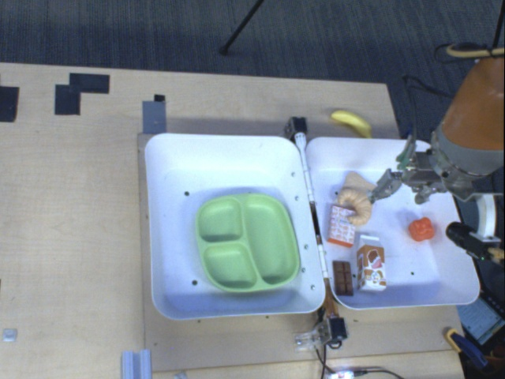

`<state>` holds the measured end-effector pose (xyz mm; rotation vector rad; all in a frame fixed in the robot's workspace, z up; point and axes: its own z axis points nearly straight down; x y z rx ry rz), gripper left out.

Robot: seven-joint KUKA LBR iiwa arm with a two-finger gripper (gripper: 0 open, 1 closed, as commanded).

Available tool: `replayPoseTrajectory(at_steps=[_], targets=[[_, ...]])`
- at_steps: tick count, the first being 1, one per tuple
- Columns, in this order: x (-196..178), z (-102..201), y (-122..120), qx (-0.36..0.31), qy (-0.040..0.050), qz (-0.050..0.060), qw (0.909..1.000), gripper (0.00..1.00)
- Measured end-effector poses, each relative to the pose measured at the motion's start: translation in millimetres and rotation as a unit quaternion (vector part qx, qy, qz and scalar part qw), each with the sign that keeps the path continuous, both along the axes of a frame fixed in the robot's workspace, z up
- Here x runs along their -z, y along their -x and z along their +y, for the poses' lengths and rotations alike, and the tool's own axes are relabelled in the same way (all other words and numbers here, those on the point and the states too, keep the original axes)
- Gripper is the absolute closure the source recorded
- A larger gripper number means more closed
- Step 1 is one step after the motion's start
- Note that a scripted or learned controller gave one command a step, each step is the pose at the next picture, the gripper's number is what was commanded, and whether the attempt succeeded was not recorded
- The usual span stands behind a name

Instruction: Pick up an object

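Camera view: two bins; right bin (442, 287) holds five items, left one green tray (247, 242); tool (384, 188) grip unclear.

Robot lab, plywood bench (71, 235), twin white bins (166, 172)

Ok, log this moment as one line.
gripper over right bin | beside tan toy | holding: unclear | green divided plate in left bin

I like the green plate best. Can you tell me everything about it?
The green plate looks like smooth, light green plastic with rounded corners. Raised ridges split it into three compartments: two smaller on the left, one long on the right. It lies flat, slightly turned, on the floor of the left white bin. Nothing lies on it.
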<state>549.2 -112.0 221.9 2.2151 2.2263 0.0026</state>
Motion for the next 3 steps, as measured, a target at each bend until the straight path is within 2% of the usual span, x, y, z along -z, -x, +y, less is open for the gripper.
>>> replayPoseTrajectory(at_steps=[1,2,3], targets=[[114,-39,33,0.002,-0.0001,0.001,1.0,0.0],[102,-38,31,0.001,-0.0001,-0.001,1.0,1.0],[45,-95,-10,0.002,0.0014,-0.002,1.0,1.0]])
